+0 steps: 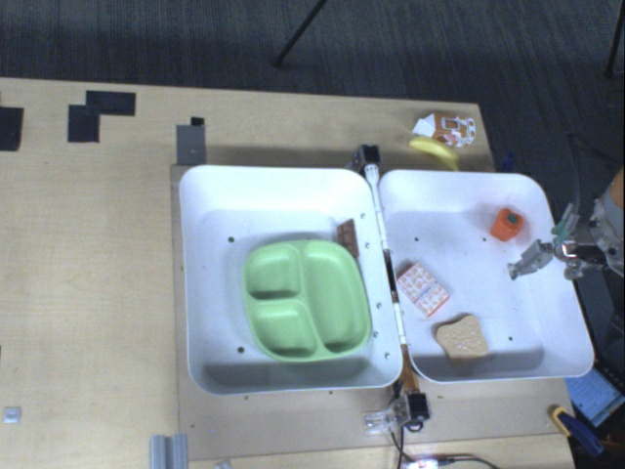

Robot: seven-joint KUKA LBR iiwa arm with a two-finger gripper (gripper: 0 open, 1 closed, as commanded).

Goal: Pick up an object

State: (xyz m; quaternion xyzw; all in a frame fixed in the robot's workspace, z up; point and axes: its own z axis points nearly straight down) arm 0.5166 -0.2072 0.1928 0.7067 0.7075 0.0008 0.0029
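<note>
The right bin (459, 195) holds an orange fruit-like object (506, 224) at its far right, a small patterned packet (422, 289) near its left wall and a slice of toast (462, 338) at the front. My gripper (537, 257) hangs over the right side of this bin, below and to the right of the orange object. One finger (528, 261) juts out to the left with nothing held in it. A green divided plate (306, 299) lies in the left bin (220, 213), with a small brown piece (346, 234) at its far right corner.
A yellow banana-like item (434, 149) and a small patterned pack (451, 128) lie on the bench behind the right bin. Black tape marks (98, 111) sit on the bench at far left. Cables and clips (400, 418) lie at the bins' front edge.
</note>
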